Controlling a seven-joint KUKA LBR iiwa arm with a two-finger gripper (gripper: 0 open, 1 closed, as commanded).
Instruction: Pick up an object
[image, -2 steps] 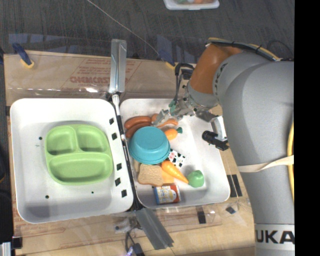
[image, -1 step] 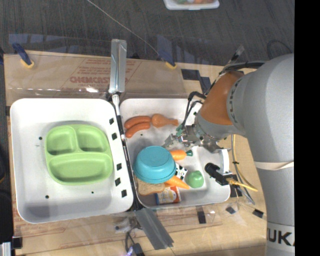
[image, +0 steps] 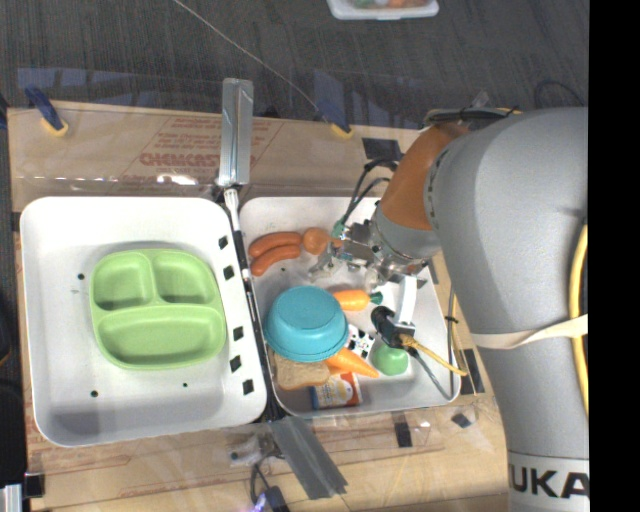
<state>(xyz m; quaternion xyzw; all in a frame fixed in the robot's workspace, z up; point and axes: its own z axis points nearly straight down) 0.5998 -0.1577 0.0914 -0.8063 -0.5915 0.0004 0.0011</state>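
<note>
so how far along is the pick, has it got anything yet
Done: the arm has reached over the right bin, its pincer low near the sausages. In hand: nothing visibly lifted; the bowl, carrot and bread all lie in the bin. Left: grasp one item and raise it. The green tray sits alone in the left bin.

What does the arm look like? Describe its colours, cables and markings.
The arm is bulky, rounded and light grey, with an orange band above the wrist. Thin black cables loop beside that band. White letters "UKA" show on a dark strip at its base. A pale strap crosses the grey body. The gripper is a cluster of metal and dark parts.
</note>
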